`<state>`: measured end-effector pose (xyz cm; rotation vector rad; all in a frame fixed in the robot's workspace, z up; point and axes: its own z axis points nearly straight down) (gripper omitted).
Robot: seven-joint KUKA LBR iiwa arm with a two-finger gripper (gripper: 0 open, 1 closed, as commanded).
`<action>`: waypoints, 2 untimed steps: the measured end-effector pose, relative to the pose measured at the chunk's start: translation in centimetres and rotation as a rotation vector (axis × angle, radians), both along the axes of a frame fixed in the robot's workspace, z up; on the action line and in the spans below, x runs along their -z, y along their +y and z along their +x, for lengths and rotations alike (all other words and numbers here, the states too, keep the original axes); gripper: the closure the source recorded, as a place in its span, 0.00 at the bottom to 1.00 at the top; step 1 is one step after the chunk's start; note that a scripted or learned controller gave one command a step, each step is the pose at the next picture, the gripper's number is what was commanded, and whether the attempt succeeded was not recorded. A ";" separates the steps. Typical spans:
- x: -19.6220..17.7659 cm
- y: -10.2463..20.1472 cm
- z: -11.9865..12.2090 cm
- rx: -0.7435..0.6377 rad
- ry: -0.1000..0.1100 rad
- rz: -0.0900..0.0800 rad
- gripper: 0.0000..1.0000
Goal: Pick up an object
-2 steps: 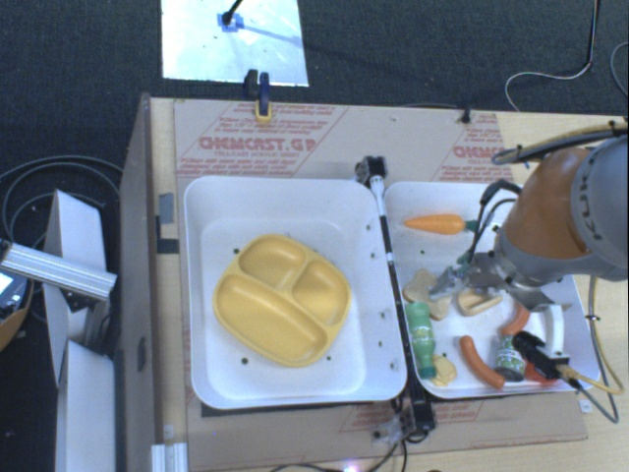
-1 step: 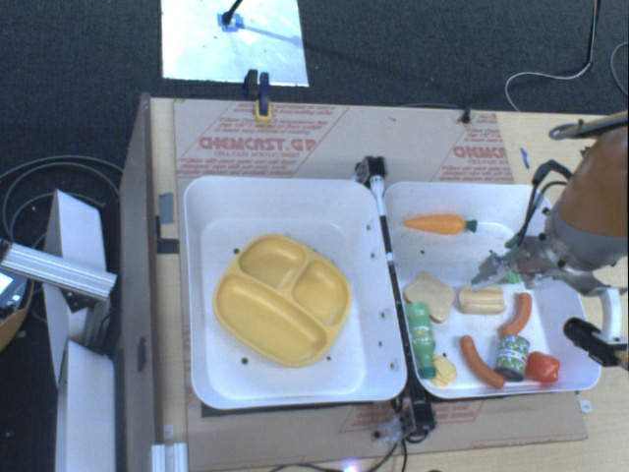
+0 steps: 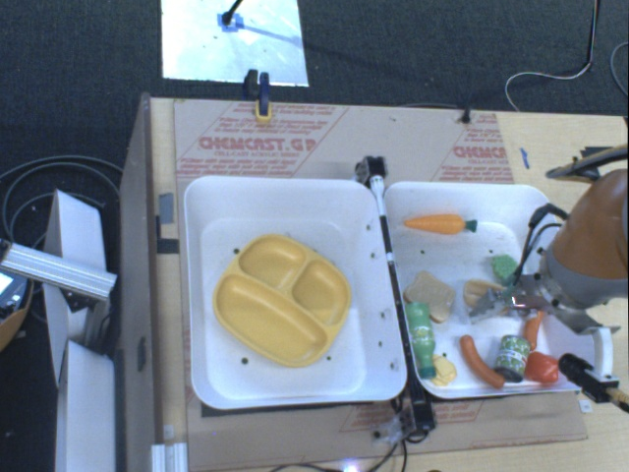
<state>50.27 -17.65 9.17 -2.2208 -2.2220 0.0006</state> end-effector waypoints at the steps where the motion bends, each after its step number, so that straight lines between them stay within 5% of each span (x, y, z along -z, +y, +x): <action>1: 0.7 -1.9 5.9 -0.002 -0.003 -0.001 0.00; 2: 0.8 -2.1 3.9 -0.001 -0.001 0.000 0.00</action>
